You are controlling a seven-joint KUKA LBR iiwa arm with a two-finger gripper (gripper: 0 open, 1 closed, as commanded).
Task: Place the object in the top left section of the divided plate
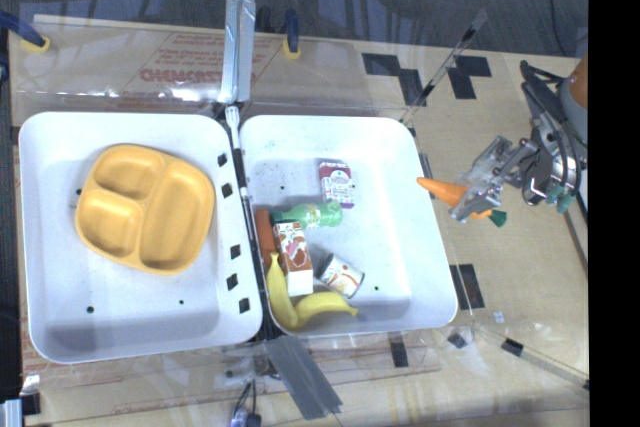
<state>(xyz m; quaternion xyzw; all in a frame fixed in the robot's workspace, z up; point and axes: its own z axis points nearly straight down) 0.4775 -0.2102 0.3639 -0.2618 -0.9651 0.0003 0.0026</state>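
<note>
While fingers (472,198) pinch one carrot (442,187): one yellow plate (145,206), one banana (300,307), two cartons (337,182).

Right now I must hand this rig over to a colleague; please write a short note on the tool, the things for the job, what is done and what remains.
Tool: off to the right of both bins, above the bench, with a toy carrot between its fingers.
Divided plate: yellow, lying in the left bin; nothing lies in any of its sections.
Right bin: holds a banana, a green bottle, a small juice carton and two small packets.
Done: the carrot is picked up.
Left: carry it across to the left bin and release it in the plate's top left section.
</note>
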